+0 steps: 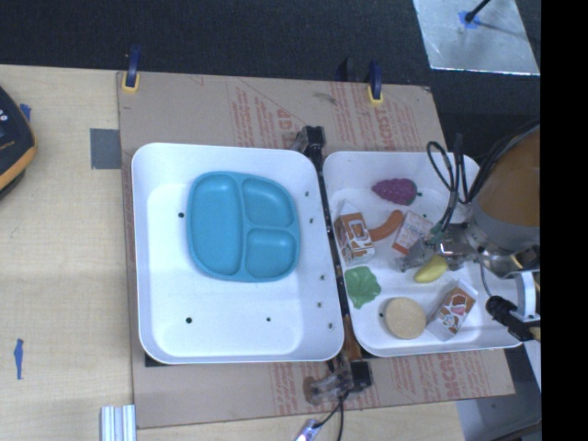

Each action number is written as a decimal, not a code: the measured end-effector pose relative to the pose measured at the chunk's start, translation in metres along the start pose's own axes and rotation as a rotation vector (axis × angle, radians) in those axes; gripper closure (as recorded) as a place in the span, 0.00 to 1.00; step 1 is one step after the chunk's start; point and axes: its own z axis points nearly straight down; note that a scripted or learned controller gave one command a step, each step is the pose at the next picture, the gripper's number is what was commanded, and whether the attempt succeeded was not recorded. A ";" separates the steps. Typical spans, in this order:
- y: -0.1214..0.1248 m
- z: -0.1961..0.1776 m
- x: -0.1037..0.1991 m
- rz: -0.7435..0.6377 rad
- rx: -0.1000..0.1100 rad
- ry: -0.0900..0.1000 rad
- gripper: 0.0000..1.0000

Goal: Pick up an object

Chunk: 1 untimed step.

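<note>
Banana (430, 269) lies crowded by a carton (411, 231) and the claw (432, 246), whose grip I cannot tell.

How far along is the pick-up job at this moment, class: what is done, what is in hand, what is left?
Done: the arm has reached over the right bin. In hand: the gripper sits low among the items, beside the yellow banana and orange packet; no object is visibly between its fingers. Left: grasping and lifting something. The blue tray lies in the left bin.
</note>
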 end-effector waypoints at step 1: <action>0.000 -0.010 -0.001 -0.002 0.002 -0.001 1.00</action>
